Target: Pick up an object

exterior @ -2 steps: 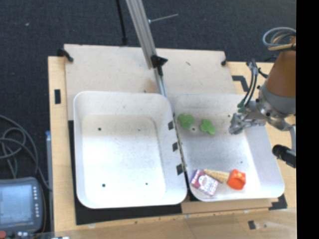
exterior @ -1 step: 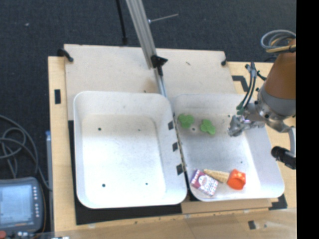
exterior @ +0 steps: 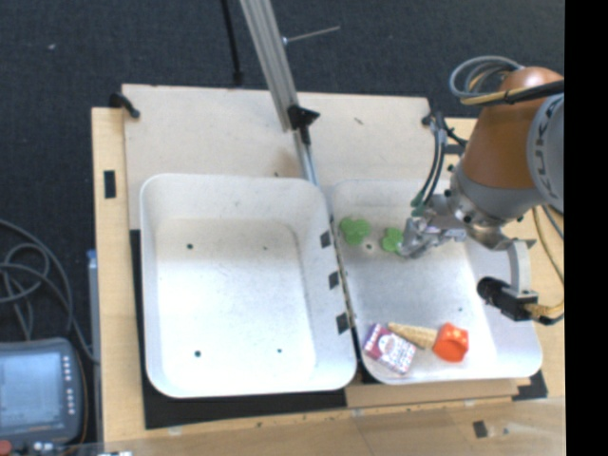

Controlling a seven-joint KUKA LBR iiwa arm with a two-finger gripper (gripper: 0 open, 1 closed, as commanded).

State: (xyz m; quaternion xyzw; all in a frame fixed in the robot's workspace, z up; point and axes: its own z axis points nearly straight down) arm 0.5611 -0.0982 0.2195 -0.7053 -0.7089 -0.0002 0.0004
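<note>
White right bin [exterior: 494, 350]: green pieces [exterior: 355, 229], purple packet [exterior: 389, 348], cone [exterior: 412, 332], orange block [exterior: 452, 342].
Gripper [exterior: 410, 244]: over this bin, beside green piece; finger state unclear.

Right bin [exterior: 494, 345]: two green pieces [exterior: 355, 229] [exterior: 390, 240] at far end; purple packet [exterior: 389, 348], tan cone [exterior: 412, 332] (lying flat), orange block [exterior: 452, 342] clustered near front.

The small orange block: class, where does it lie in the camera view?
The small orange block lies in the right-hand white bin, near its front edge, just right of a tan cone-shaped piece and a purple-and-white packet.
</note>
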